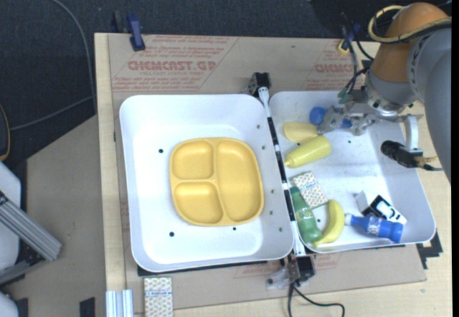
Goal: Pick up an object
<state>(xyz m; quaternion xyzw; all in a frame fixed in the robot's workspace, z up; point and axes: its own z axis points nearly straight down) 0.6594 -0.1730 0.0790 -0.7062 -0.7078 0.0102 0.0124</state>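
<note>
Objects for picking lie in the right white bin (412, 186): a small blue ball-like piece (317, 115) at the far end, a pale yellow oblong (298, 130) and a yellow plastic bottle (308, 152) beside it, a patterned packet (310, 188), a green bottle (304, 216) touching a yellow banana (333, 221), and a blue-and-white bottle (376, 225) near the front. The jaws (347, 119) hover just right of the blue piece; whether they are open I cannot tell. The left white bin (143, 165) holds a yellow three-compartment plate (215, 181) on the worktop (172, 64).

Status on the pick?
Claw low at right bin's far end, beside blue ball. Nothing seen held. Yellow bottle close by.
</note>
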